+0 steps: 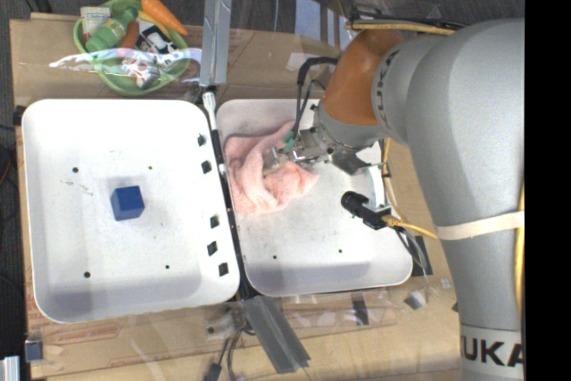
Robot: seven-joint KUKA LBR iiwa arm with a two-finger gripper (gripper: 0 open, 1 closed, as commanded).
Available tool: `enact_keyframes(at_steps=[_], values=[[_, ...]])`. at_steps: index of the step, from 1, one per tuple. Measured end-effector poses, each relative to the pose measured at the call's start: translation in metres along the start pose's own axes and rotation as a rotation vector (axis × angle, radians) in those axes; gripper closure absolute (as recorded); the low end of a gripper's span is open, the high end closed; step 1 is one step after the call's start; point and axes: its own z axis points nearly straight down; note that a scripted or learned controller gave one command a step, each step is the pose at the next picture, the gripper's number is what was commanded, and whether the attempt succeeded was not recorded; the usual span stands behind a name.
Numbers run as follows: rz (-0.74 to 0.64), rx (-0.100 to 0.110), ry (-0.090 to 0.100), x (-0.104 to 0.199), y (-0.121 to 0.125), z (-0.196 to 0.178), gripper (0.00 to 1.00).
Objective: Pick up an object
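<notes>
Two white bins are sitting side by side on the bench, and reading across from the left, the left bin (53, 192) is holding a small blue cube (128, 202) lying alone near its middle. Behind that bin a green bowl (120, 78) of toy food is resting on the bench. Moving right, the right bin (303, 268) is holding a crumpled pink cloth (259, 174), which is lying against the bin's left wall and spreading toward the centre. The gripper (297, 152) is pressing down at the cloth's right edge, but whether it is spread or pinched on fabric cannot be told from this slant, since the wrist is likely hiding the tips. As a judgement, the cloth is going to handle as light, soft and limp, sagging and trailing when lifted; a raised fold near its bunched middle is offering a surer pinch than the thin flat fringe.
</notes>
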Motion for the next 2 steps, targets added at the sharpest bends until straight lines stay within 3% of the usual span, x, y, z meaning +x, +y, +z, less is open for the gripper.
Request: enact_keyframes(at_steps=[1, 2], values=[[-0.002, 0.002, 0.0, 0.0, 0.0, -0.01, 1.0], [-0.175, -0.003, -0.002, 0.075, 0.018, -0.105, 1.0]])
